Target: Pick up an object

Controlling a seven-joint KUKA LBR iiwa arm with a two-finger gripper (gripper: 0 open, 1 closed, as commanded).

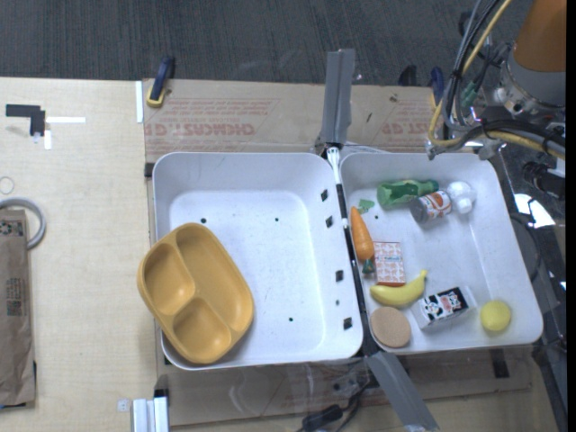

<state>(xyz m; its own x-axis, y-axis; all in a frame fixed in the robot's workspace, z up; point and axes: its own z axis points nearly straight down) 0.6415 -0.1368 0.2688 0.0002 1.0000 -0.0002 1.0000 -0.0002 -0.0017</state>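
In the right bin [513, 241], cookie [391, 328], banana [399, 290] and lemon [495, 316] lie nearest; carrot [361, 233] and can [433, 206] beyond. The arm [540, 34] hangs far above: nothing picked yet, I judge. Its gripper's state, cannot tell. Next: descend over one object

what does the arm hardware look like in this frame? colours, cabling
At the upper right, the arm shows a rounded orange section at the top, with grey and silver metal parts below it. Bundles of black and yellow cables loop down its left side, and further black cables run across toward the right bin's far corner. No markings are legible.
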